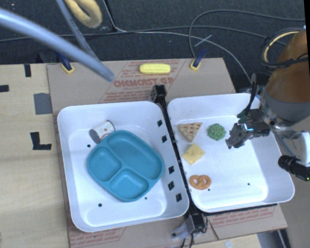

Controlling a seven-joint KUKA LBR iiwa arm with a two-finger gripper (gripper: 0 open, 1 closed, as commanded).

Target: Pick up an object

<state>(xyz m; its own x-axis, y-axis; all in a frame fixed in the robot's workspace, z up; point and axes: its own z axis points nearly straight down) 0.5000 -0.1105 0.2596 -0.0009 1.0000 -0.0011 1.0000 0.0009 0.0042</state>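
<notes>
Broccoli (pixel 216 131), a small green floret, lies in the right bin (pixel 258 192), toward its far side and near the middle. Just to its left sits a tan wedge like a pizza slice (pixel 190 130), with a yellow cheese block (pixel 194 154) nearer the camera and a brown pretzel (pixel 200 182) below that. All four pieces lie apart from each other on the bin's white floor, grouped in its left half.

The left bin (pixel 81 208) holds a blue divided plate (pixel 125 164) with three compartments, tilted at an angle, and a small white cup (pixel 102 131) lying on its side just beyond the plate's far left corner.

On the cardboard behind the bins rests a yellow corn cob (pixel 154 69).

The arm (pixel 289 82) reaches in from the right, its dark claw (pixel 236 138) low over the right bin, just right of the broccoli and apart from it. Nothing shows between its tips; whether they are spread or closed I cannot tell.
</notes>
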